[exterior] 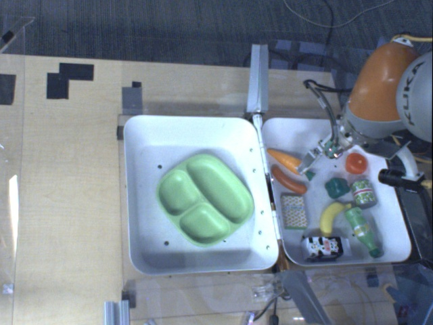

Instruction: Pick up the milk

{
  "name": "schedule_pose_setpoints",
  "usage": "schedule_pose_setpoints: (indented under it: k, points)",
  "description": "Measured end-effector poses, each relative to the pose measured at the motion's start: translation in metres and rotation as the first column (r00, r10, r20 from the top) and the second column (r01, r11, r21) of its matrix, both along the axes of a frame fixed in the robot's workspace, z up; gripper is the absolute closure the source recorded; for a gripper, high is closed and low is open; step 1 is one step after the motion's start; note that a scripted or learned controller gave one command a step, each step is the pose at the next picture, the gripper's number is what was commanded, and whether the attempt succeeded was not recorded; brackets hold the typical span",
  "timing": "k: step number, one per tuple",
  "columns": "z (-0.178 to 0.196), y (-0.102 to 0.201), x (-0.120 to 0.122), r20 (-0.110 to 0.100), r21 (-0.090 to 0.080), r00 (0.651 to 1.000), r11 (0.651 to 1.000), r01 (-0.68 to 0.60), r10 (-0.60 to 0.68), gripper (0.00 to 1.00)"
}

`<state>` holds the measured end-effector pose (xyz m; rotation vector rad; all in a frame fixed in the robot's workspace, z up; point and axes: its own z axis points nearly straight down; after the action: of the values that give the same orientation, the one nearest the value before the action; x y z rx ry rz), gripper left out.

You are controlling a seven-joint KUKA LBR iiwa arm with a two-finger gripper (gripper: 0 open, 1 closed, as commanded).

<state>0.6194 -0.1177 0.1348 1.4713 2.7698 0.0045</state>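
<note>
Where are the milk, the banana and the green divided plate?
milk (322, 247): camera view, middle of the carton's cow-patterned face.
banana (331, 217): camera view, middle of its curve.
green divided plate (206, 198): camera view, ridge between its compartments.

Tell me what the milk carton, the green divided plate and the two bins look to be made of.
Milk carton: probably plastic or coated card, with a black-and-white cow print; too small to tell.
Green divided plate: moulded plastic, matt, with soft rounded compartments and even colour.
Bins: white plastic or enamelled metal, smooth with a slight sheen; open to doubt.
</note>
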Motion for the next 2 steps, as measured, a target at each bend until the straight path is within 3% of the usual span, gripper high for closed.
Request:
schedule_pose_setpoints:
  k: [1,2]
  points:
    - [0.029,0.000,-0.001,0.003,0.000,0.999,0.999,0.037,-0.037,0.00]
    - [0.238,-0.088,0.029,0.005,-0.004,0.999,0.999,-0.044,0.044,0.00]
